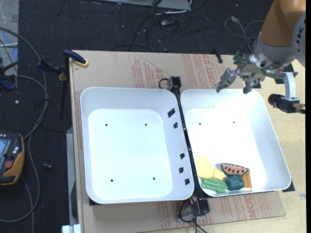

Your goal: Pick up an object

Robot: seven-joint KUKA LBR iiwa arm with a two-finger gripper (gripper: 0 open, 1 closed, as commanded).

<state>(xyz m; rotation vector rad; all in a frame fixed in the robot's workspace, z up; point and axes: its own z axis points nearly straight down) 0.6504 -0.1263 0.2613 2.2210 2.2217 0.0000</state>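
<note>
Right now my gripper [238, 83] hangs above the far rim of the right bin [272, 130], fingers spread, nothing between them. Parked high there, probably so the camera gets a clean look at both bins. Targets are well apart from me: a small pile in the right bin's near corner. Yellow block [204, 166], green pod [214, 185], watermelon slice [235, 169], teal piece [235, 182], orange bit [247, 180] under the slice. All touching or overlapping, likely slid together against the wall. Clutter makes a clean pinch hard; yellow block sits most exposed, my best pick. Left bin [92, 110] sits beside it on the tabletop [126, 67].
</note>
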